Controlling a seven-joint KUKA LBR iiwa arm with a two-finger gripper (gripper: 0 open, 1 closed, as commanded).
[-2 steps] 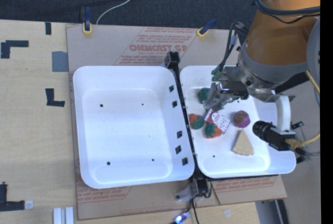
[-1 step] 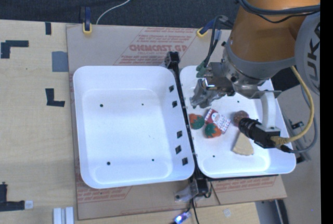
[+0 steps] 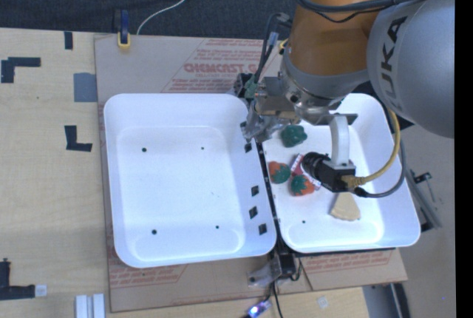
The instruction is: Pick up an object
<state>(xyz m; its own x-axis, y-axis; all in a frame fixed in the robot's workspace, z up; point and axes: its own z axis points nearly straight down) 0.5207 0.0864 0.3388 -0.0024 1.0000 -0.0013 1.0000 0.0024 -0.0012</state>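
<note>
- The step in hand seems to be the approach: the arm (image 3: 347, 21) hangs over the right bin (image 3: 384, 235), and the tool (image 3: 262, 117) is at that bin's upper left corner, close to the wall that it shares with the left bin (image 3: 177, 161).
- The wrist covers most of the tool, so I cannot tell if it is apart or together, and I see nothing held in it.
- I judge that no object is picked up yet; all four lie on the floor of the right bin.
- The nearest one is the green piece (image 3: 294, 135), just beside the tool on its right side. It is small, lumpy and dark green, and looks like a toy food.
- Below it lie an orange piece (image 3: 279, 173) with some green on it and a red piece (image 3: 301, 185), also with green; these two are near each other.
- A tan wedge (image 3: 345, 207) lies apart from them, lower and more to the right.
- The next move probably calls for a small shift toward the green piece, then a descent straight over it, keeping clear of the bin wall.
- The lumpy shape may slip out, so a centred grip is needed.
</note>
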